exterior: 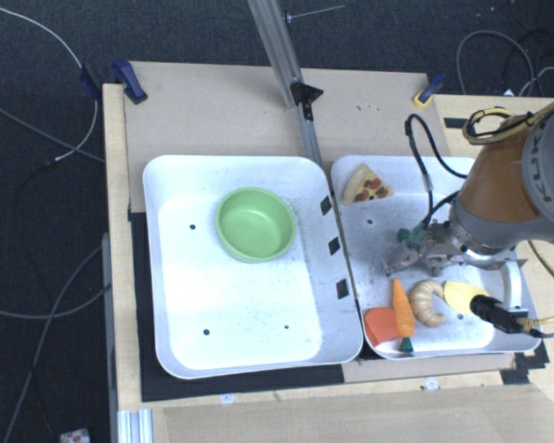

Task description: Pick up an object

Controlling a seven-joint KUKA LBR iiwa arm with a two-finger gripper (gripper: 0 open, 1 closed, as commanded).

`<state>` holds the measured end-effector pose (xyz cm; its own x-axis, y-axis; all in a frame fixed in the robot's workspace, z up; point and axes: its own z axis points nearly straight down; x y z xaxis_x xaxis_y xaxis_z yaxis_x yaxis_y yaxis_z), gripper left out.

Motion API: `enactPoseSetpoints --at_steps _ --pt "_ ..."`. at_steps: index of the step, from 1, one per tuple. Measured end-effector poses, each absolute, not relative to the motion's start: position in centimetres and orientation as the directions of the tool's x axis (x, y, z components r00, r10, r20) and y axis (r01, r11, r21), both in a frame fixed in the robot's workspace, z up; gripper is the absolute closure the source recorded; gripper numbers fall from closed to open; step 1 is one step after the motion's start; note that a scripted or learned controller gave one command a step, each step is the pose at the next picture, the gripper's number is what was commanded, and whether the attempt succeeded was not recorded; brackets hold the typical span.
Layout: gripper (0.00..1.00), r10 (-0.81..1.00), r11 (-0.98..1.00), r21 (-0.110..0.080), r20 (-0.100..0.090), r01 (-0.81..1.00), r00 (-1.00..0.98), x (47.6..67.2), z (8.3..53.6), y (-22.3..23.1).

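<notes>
2 white bins are sitting side by side. The gripper (408,253) is hanging over the right bin (388,212), above the carrot (403,308); I cannot tell its grip.

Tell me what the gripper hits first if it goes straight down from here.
Probably bare floor of the right white bin: the gripper hangs just above-left of the tan croissant. Depth is unclear.
</notes>
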<state>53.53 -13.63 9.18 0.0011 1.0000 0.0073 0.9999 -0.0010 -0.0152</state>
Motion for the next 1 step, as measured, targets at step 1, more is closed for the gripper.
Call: enactPoseSetpoints --at_steps 1 --pt "1.0 1.0 -0.001 -0.006 0.007 1.0 0.002 53.76 10.72 -13.6"
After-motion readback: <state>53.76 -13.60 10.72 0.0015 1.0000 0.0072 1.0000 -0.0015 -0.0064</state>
